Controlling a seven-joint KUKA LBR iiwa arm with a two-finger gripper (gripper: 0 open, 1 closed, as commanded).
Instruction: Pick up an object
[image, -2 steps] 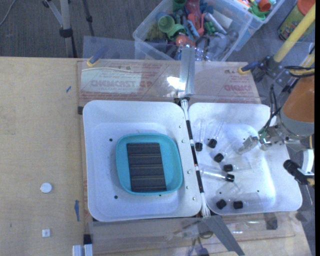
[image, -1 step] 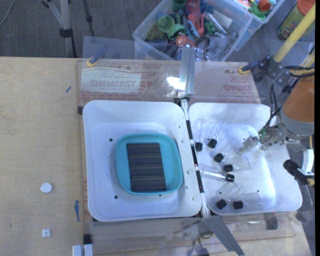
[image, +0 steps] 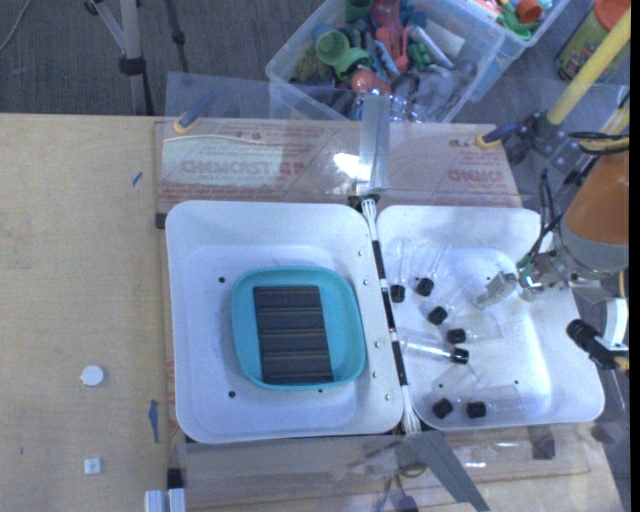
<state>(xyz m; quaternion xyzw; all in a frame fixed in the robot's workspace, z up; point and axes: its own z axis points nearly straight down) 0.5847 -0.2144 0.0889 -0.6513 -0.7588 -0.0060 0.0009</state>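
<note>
While the tool (image: 497, 289), grip unreadable, hangs over the right bin (image: 575, 395), black-capped vials (image: 447, 350) lie scattered below.

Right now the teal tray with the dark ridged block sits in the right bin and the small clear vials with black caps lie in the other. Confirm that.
Not quite. The camera view shows the teal tray with the dark ridged block in the left bin, not the right. The clear vials with black caps lie in the right bin, as you implied by "the other".
</note>
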